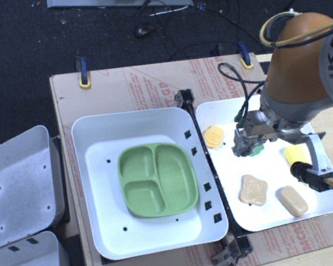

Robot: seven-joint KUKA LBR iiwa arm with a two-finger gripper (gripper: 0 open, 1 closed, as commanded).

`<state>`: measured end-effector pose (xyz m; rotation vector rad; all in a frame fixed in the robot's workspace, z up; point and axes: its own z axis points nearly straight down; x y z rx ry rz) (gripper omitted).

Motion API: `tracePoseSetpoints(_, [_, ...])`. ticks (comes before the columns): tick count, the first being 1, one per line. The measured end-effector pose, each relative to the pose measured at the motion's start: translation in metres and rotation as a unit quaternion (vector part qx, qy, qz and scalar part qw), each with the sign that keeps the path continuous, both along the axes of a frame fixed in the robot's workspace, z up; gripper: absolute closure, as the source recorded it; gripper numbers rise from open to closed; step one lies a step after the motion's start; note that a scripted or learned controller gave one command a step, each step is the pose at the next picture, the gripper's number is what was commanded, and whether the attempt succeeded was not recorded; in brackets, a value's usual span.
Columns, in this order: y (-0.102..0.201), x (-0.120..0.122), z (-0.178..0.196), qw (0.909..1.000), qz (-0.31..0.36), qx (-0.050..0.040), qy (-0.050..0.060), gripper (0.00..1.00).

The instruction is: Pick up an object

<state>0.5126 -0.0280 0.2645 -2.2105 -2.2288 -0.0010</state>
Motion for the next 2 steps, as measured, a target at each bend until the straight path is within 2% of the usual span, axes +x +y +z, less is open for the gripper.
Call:
tracePoseSetpoints(1, [0.050, 0.006, -0.019, 1.0000, 0.000, -0.0004, 0.001, 1.00])
tracePoseSetpoints(2, [0.104, 0.015, -0.015, 1.0000, 0.000, -0.0002, -0.001, 1.00])
